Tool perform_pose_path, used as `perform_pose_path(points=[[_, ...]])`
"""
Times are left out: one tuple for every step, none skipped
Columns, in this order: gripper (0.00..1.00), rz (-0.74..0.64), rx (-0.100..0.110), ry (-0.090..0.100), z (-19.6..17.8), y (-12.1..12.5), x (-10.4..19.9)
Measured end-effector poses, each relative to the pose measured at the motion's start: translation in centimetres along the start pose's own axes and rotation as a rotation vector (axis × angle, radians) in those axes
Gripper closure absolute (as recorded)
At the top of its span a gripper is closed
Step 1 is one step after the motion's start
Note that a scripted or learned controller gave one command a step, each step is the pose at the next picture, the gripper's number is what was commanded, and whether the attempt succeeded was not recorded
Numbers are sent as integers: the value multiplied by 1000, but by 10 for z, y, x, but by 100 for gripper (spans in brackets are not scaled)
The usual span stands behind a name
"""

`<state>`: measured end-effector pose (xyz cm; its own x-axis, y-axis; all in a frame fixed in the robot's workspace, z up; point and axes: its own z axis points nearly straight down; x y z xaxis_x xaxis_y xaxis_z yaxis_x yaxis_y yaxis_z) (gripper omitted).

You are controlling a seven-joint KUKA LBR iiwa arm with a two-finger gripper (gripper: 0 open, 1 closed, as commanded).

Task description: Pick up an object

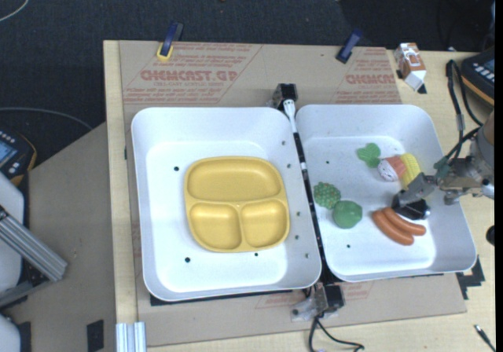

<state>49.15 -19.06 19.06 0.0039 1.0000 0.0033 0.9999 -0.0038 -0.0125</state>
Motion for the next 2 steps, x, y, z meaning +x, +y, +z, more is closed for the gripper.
perform_pose_path(points=[[0,-4,-12,-3,-6,3,0],[0,-4,-6,0,38,3,6]])
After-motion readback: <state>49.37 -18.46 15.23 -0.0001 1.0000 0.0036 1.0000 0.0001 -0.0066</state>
